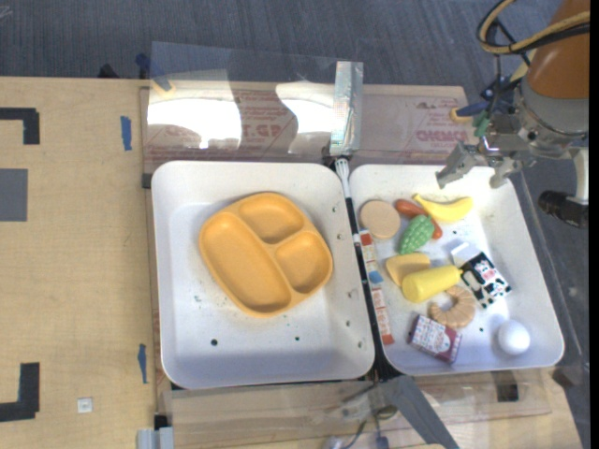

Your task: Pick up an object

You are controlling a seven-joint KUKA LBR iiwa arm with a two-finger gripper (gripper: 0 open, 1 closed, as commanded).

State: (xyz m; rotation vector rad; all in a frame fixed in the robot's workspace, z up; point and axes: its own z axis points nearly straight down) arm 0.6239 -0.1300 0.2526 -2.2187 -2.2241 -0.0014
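So nothing is picked yet: the banana point(444, 207) lies at twelve o'clock in the right bin point(543, 279), among other toys. My gripper point(474, 169) hangs just above it, jaws apart and bare. From what I see, the descent, grasp and lift remain.

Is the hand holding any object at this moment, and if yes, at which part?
Nothing is held. The hand hangs above the far edge of the right white bin, just beyond the yellow toy banana, with nothing between its fingers.
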